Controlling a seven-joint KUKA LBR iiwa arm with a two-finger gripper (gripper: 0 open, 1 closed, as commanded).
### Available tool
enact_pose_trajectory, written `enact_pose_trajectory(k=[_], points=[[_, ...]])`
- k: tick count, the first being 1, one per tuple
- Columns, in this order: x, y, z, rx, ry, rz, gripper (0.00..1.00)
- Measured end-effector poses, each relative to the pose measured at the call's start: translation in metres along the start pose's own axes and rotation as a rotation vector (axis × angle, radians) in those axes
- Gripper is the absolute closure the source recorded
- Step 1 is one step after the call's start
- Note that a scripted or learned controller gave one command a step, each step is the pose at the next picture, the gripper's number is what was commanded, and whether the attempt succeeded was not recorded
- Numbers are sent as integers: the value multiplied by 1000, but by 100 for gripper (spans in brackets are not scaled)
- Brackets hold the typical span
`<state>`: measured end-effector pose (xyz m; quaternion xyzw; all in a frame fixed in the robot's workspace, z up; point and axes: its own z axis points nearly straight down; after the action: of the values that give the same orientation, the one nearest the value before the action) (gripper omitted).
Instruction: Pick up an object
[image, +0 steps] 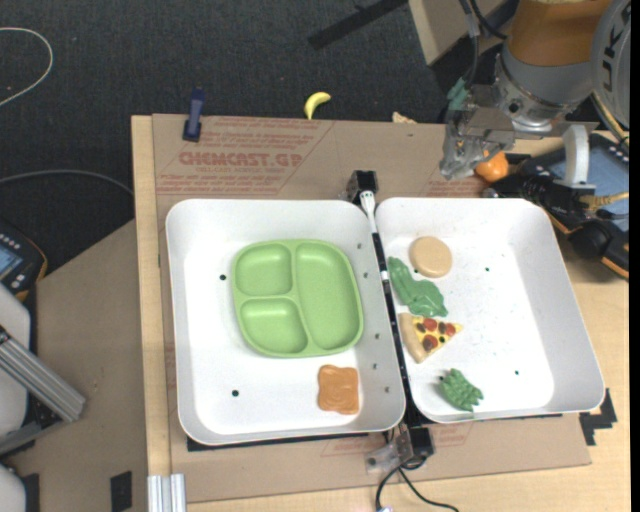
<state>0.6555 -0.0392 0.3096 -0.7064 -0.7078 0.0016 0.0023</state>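
Four toys lie in the right bin (540, 300); the gripper (462, 160), high behind it, grip unreadable, should descend squarely over the cookie (431, 256).

Claw (462, 158) up top-right, pointing down

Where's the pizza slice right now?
The pizza slice lies in the right bin, near its left wall, just below the leafy green piece and above the small green piece.
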Motion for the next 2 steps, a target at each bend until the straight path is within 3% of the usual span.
enact_pose_trajectory(k=[1, 2], points=[[74, 12, -77, -17, 2, -7, 100], [171, 9, 34, 7, 2, -8, 100]])
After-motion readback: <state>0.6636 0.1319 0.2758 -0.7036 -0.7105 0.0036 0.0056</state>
